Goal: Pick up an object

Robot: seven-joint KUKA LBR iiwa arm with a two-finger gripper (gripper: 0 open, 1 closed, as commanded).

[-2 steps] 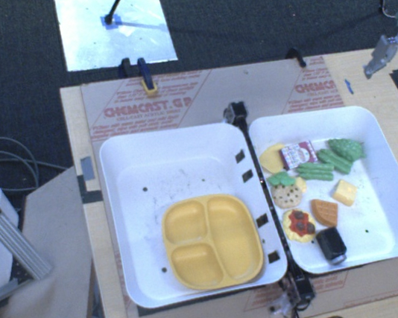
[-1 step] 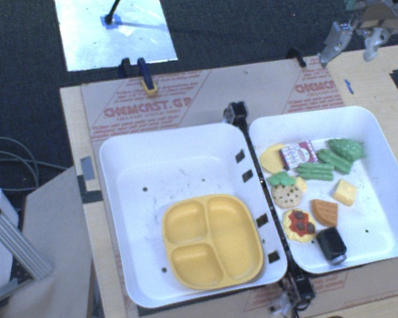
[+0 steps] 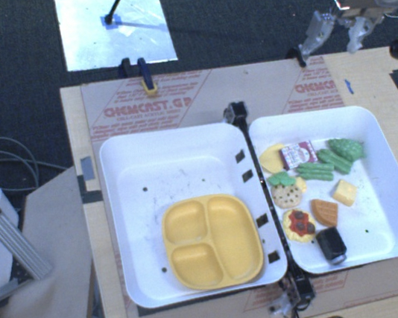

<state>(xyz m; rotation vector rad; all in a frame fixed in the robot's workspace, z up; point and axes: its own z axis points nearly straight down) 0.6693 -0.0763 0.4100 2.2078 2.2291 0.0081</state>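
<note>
the gripper point(image 3: 332, 35) hangs at about 1 o'clock, high over the bench edge beyond the right bin point(image 3: 391, 152), its two fingers spread open with nothing between them. all the toys lie in that bin, packed toward its 9 o'clock wall; the left bin point(image 3: 125, 167) has a yellow tray point(image 3: 213, 240).

the crowding is the likely trouble: the cookie point(image 3: 287, 194), pizza point(image 3: 298, 225) and bread point(image 3: 326, 212) touch or nearly touch, so fingers coming down there could straddle two pieces or push one aside. the flat pieces sit low on the floor, and a closing grip may slide over them. things tight by the divider leave little room for a finger.

the cheese point(image 3: 344, 192), a small pale yellow wedge, sits somewhat apart toward the bin's middle, probably the easiest pick. the green beans point(image 3: 332, 155) lie at 12 o'clock, a dark block point(image 3: 331, 244) at 6.
</note>
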